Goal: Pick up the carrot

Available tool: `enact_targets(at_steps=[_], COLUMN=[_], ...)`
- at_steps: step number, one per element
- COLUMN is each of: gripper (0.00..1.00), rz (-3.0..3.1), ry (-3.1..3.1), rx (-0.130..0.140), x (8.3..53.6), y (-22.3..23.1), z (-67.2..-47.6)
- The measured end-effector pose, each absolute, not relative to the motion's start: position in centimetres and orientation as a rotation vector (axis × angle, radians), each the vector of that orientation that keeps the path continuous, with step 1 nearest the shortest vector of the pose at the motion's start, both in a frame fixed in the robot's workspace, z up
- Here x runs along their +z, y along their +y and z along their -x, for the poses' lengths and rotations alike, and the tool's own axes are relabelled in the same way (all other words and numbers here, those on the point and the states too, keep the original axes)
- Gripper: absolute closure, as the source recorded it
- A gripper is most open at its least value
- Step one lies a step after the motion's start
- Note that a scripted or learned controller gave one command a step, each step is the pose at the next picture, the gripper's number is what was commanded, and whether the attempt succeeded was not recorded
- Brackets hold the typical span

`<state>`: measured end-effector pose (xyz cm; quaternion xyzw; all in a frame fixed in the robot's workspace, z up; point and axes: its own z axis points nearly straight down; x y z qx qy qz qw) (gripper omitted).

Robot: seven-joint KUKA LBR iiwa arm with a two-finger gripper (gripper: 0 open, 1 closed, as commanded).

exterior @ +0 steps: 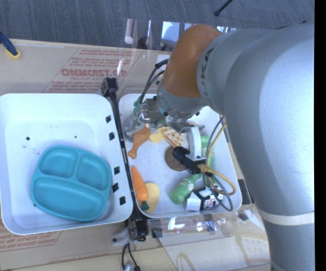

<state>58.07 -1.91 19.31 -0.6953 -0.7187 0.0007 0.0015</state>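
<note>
Gripper [144, 115] low at right bin's [229, 168] upper left, above a tan toy drumstick [139, 142]; its opening can't be told, probably wrist-hidden. Carrot [139, 183] lies against the bin's left wall, lower down, beside a yellow piece [152, 195]. Teal tray [71, 183] in left bin [16, 112].

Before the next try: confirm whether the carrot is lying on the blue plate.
No. The carrot lies in the right bin against its left wall, while the blue plate sits in the left bin.
</note>
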Motion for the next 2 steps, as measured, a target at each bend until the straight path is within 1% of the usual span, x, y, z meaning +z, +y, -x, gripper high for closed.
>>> enact_targets(at_steps=[1,2], gripper=[1.0,1.0], rz=[2.533,2.794], ry=[-1.85,-1.429], rx=[0.01,0.012], x=[19.1,23.4], y=[3.1,4.6], z=[-59.5,-56.9])
